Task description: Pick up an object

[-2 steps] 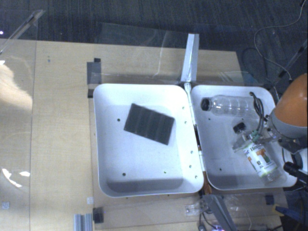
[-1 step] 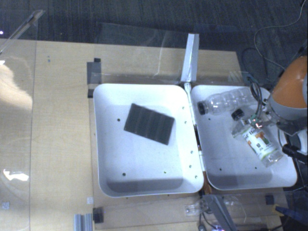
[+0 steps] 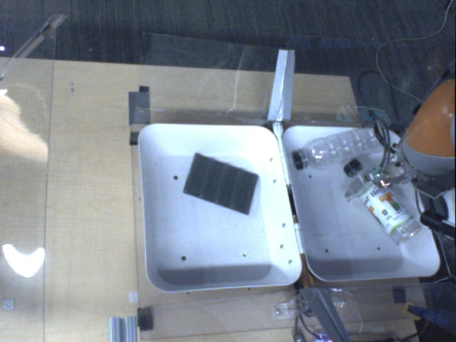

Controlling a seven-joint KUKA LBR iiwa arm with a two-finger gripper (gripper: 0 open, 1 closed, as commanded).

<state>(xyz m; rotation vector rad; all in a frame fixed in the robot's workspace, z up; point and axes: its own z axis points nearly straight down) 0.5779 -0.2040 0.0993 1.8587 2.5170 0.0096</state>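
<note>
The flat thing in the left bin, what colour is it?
The flat ridged pad is dark grey, nearly black. It shows in the camera view.

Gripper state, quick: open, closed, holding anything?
Gripper: cannot be told. It sits low in the right bin, by a small labelled bottle, near a clear bottle.

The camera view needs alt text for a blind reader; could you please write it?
The gripper hangs low over the right bin, above a labelled plastic bottle, with a clear empty bottle lying beside it. The left bin holds a dark ribbed rectangular pad.
</note>
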